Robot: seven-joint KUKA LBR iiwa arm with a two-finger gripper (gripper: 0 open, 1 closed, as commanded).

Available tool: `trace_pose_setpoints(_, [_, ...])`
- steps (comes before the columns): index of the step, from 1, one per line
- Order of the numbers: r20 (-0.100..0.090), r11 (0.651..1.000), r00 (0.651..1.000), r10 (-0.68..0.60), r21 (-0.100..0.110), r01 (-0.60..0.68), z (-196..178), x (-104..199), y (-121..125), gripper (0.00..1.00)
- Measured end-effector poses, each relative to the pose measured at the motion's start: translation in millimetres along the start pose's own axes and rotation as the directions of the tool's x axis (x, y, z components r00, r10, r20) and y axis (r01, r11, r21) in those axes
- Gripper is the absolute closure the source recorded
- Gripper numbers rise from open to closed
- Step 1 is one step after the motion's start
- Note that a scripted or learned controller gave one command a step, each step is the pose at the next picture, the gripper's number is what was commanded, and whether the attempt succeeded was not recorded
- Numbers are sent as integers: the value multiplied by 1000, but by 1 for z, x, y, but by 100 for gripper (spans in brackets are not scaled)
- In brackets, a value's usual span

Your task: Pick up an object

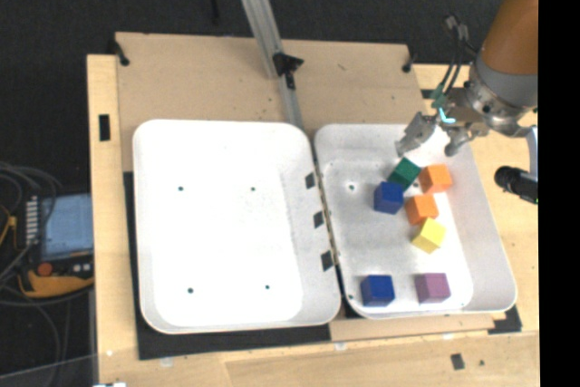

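The right bin [362, 240] holds several small blocks. A green block [406, 169] lies near its far side, with a blue block [388, 197] touching it on the left and an orange block [437, 178] on its right. Below them lie a second orange block [420, 208] and a yellow block [429, 235]. Another blue block [377, 289] and a purple block [432, 287] sit by the near rim. My gripper [435, 140] hangs open just above and behind the green block, with nothing between its fingers.
The left bin [227, 222] lies beside the right one. A slanted metal rod [258, 4] rises from the far edge between the bins. Cables and a blue box [63, 227] sit off the bench at the left.
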State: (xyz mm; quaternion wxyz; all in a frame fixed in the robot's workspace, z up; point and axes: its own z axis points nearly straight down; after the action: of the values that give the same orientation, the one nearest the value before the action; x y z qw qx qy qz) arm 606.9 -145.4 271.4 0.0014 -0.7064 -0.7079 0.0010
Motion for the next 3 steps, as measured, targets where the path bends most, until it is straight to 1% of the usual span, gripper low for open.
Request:
trace_pose_setpoints(1, [1,1000,1000,-1,-5,1,-3,0,1,0])
trace_pose_setpoints(2, [2,1000,1000,3,0,-3,40,-2,-1,0])
trace_pose_setpoints(3, [2,1000,1000,5,1,-5,102,0,0,0])
